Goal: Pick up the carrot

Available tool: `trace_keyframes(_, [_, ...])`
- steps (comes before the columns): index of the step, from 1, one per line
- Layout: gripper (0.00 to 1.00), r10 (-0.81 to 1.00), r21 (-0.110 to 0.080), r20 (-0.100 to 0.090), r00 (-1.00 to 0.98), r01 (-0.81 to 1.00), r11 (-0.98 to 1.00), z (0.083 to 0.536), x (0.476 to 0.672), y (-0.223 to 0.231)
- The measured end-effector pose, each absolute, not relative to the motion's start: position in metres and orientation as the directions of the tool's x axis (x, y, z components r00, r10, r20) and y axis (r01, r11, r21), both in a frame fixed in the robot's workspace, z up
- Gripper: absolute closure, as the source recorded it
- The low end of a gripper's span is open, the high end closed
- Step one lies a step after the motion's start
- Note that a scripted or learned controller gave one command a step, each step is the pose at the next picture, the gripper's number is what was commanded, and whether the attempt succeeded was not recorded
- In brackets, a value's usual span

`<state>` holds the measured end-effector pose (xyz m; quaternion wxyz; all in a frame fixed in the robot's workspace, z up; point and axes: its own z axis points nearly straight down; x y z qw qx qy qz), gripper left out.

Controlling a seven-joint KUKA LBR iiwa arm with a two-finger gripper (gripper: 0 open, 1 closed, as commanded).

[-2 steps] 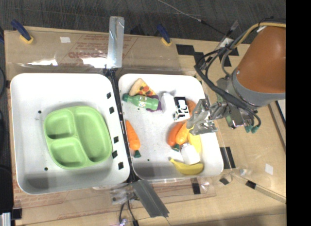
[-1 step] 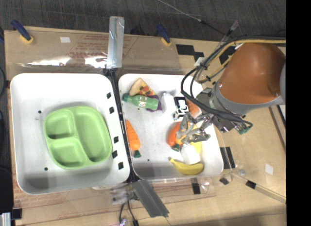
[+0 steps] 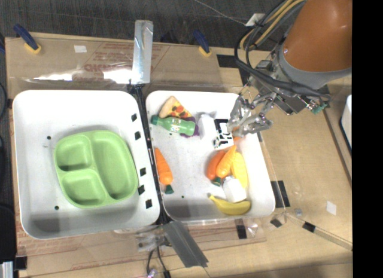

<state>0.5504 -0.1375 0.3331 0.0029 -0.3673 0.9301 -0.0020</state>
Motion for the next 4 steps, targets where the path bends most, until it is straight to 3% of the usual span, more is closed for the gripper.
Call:
trace_keyframes(1, [1.0, -0.755, 0.002, 0.0, -0.655, -0.755, 0.655, 0.252, 0.507, -0.131])
trace_keyframes(2, [1.0, -0.862, -0.004, -0.002, -0.506, -0.862, 0.506, 0.32, 0.538, -0.124])
trace_keyframes(3, [1.0, -0.974, 0.002, 0.0, -0.226, -0.974, 0.226, 0.274, 0.487, -0.141])
trace_keyframes(4, [1.0, -0.999, 0.009, -0.005, -0.045, -0.999, 0.045, 0.165, 0.476, -0.166])
